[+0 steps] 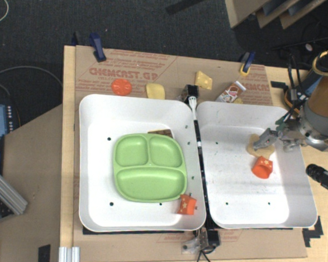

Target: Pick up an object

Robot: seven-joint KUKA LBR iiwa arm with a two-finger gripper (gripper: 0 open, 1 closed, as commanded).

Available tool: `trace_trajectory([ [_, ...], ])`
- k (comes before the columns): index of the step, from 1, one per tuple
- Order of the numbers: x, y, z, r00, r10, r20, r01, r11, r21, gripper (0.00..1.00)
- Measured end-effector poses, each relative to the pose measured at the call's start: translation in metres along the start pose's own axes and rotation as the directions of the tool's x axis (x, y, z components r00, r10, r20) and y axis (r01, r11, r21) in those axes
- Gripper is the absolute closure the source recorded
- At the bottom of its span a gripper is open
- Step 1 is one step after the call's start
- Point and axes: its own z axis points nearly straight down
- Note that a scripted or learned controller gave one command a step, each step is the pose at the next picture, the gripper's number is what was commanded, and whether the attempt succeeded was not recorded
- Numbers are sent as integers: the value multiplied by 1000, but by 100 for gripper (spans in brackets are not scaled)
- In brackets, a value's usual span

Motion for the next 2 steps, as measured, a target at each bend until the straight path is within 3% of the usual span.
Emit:
trace_trajectory([
  [1,1,-34,62,1000,-1,-8,1,1000,15,0],
  [2,0,-30,47,1000,-1,-3,1,1000,2,100],
])
